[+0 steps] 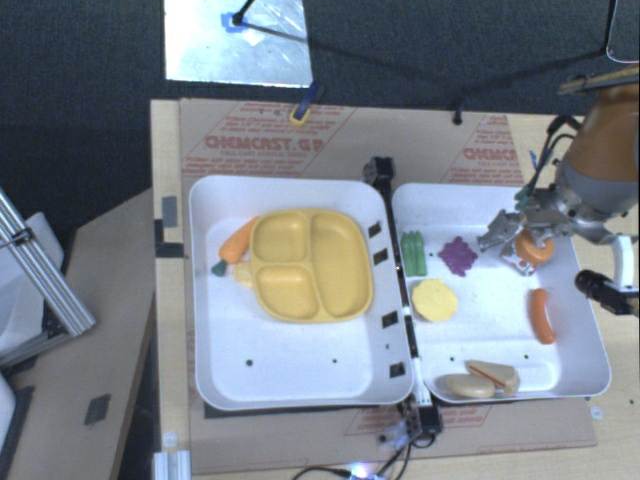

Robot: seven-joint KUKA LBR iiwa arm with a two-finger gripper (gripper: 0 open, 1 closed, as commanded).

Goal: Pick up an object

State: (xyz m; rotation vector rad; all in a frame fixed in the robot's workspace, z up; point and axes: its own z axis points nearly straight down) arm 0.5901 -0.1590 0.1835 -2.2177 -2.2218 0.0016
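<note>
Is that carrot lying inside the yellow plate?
No. The carrot lies in the left bin, against the outer left edge of the plate.

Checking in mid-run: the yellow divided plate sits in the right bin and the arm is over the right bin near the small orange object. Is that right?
Not quite. The camera view shows the yellow divided plate in the left bin, with a toy carrot beside it. The rest stands: the arm's pincer is over the right bin, near the small orange object.
</note>
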